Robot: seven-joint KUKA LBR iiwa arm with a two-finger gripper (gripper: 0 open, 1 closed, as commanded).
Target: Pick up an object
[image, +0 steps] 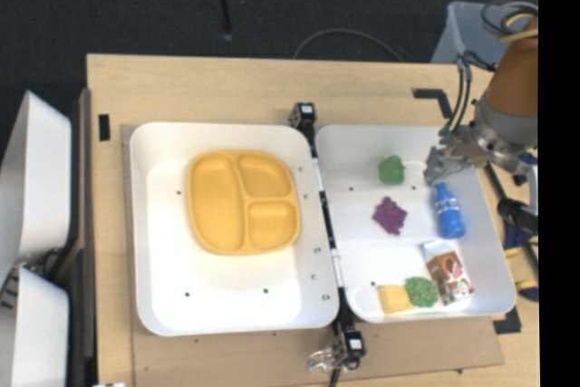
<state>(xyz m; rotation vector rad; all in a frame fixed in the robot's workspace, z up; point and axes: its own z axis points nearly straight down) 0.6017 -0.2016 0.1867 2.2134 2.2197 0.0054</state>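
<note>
A wooden table (109, 86) is carrying two shallow white bins side by side. Far to the left of the jaws, the left bin (154, 285) is holding a yellow divided plate (243, 200) with three compartments, lying flat near the middle of the bin.

The right bin (349, 149) is holding the small objects. A purple clump (391, 215) is lying below and to the left of the jaws. A green rounded object (391, 169) is sitting just left of the jaws, near them but apart. Well below the jaws, along the bin's near edge, a yellow block (393, 297) is touching a green bumpy object (420, 290), and a brown and white packet (449, 275) is lying just beside those.

A blue bottle (448, 210) is lying on the bin floor directly below the jaws, its white cap end pointing up toward them and very close.

The gripper (438, 166) is reaching in from the right, hovering over the bin's upper right area. Whether the jaws are released or clenched cannot be told at this size; nothing is visibly sitting between them. The grey arm (513, 91) with its orange band is rising behind, at the right edge.
</note>
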